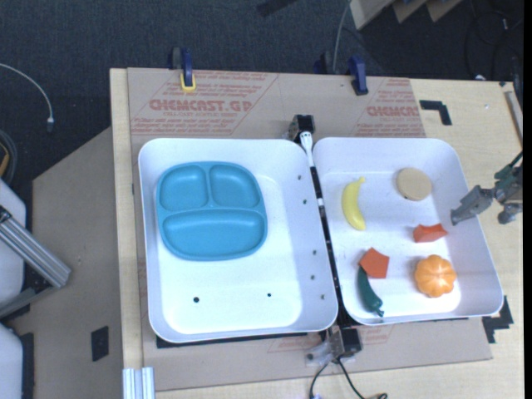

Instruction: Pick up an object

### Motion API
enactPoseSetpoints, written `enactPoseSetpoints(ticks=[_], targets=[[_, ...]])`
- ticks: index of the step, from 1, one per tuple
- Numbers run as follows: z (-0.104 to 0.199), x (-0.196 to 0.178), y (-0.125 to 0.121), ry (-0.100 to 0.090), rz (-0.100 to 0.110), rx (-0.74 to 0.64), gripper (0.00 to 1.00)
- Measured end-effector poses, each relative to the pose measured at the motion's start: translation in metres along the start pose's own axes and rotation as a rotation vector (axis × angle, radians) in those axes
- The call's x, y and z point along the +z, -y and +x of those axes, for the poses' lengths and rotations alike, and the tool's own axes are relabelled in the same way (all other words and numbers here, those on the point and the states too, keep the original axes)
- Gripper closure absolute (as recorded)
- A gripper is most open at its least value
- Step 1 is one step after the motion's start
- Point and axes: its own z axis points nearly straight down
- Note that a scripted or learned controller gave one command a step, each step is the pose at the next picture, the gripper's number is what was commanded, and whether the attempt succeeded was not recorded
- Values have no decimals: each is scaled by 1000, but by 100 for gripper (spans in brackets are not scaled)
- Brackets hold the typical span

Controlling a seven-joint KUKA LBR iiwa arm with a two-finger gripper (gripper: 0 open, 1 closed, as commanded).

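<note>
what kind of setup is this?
Likely a lab pick-and-place test bench: two white bins clamped onto a board, toy food such as a banana in the right one, a blue tray in the left, cables around.

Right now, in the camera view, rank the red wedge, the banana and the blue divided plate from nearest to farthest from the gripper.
Gripper is at the right bin's right rim.
1. Red wedge: right bin, just left of the gripper.
2. Banana: right bin's left side.
3. Blue divided plate: left bin, farthest.
</note>
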Motion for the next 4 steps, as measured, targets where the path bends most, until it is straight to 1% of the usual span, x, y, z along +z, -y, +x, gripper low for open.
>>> enactPoseSetpoints(ticks=[1,2,3,4], targets=[[1,-6,-2,3,-11,-4,0],[-1,57,-7,-1,-3,-3,0],[1,121,-8,-1,-3,-4,0],[1,175,-8,0,-5,-4,0]])
